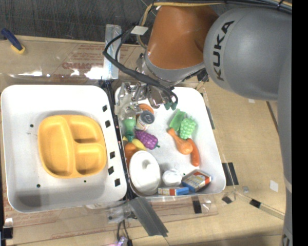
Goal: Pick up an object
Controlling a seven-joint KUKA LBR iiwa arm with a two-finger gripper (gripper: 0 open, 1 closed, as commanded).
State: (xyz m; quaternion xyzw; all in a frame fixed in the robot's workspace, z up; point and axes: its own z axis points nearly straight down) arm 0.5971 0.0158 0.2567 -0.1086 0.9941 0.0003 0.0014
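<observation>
My gripper (129,99) hangs low over the far left corner of the right bin (211,137), under the arm's orange band. Just below it lie a small round can (146,118), a green toy (128,125) and a purple bunch of grapes (147,139). An orange fruit (129,149) rests against the bin's left wall. To the right are a green knobbly toy (187,127) and an orange drumstick-shaped toy (183,143). I see nothing held in the gripper.
A white cup (145,171), a small white lid (170,177) and a small box (197,180) crowd the right bin's near edge. The left bin (20,106) holds a yellow divided plate (72,145). Black cables (118,60) loop beside the wrist.
</observation>
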